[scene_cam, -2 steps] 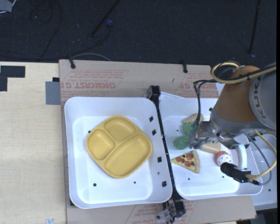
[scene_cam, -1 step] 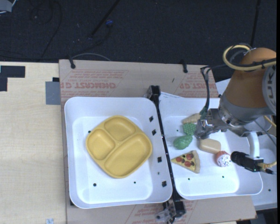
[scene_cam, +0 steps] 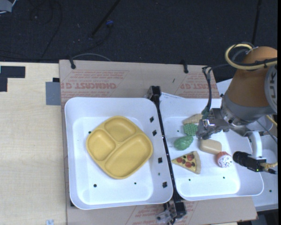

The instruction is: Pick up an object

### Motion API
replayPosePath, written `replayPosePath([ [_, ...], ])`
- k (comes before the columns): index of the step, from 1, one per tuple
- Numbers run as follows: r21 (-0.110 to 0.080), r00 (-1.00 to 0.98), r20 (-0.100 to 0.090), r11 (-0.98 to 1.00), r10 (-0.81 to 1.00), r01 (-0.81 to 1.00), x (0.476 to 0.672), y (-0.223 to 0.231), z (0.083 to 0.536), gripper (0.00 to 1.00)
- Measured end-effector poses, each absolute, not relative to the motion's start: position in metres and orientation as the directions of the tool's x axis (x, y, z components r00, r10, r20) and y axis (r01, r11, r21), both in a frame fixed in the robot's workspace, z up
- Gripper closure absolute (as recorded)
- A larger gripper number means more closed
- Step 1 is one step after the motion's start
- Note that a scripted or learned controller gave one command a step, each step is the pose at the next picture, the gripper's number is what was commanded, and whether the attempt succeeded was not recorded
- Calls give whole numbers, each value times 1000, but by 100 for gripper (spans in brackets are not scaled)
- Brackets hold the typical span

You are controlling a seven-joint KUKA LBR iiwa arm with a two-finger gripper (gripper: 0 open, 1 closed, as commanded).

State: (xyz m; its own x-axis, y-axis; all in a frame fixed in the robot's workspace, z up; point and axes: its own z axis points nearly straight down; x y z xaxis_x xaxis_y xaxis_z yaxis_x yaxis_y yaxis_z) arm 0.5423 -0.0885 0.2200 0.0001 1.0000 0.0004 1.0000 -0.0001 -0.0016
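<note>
The gripper hangs low in the right bin, among crowded toy food: green pieces, a beige block, a pizza slice. I cannot tell how its fingers stand. It may nudge neighbours or catch nothing.

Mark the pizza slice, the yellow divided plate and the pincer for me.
pizza slice [scene_cam: 188,161]: camera view, on its topped middle.
yellow divided plate [scene_cam: 119,146]: camera view, on the ridge between its compartments, left bin.
pincer [scene_cam: 202,130]: camera view, at its tips, over the right bin's food pieces.
</note>
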Motion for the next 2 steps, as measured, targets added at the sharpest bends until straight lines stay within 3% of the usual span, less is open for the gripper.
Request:
replayPosePath([
  [2,-4,-4,1,4,1000,1000,566,12,220,100],
])
